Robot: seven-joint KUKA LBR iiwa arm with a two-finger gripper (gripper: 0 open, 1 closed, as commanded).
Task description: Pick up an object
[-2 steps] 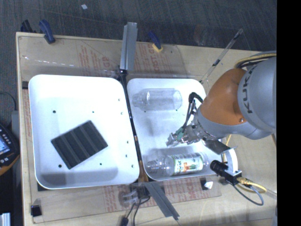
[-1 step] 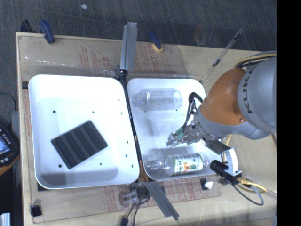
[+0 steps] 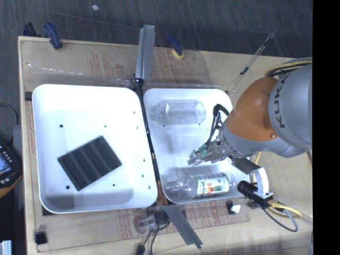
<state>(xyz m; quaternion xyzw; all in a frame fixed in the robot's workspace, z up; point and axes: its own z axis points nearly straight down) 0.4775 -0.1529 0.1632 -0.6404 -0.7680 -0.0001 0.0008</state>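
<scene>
Two bottles (one black pad)

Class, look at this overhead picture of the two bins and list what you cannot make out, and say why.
- Hand, camera view: too small and blurred to tell whether it is open or shut.
- Labelled bottle, camera view: print on its label too small to read.
- Right bin, camera view: its right side is covered by the arm.

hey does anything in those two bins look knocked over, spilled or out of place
Nothing spilled or broken. Both clear bottles in the right bin lie on their sides: the plain bottle near the far wall, the labelled bottle along the near wall. The ridged black block sits askew in the left bin.
</scene>
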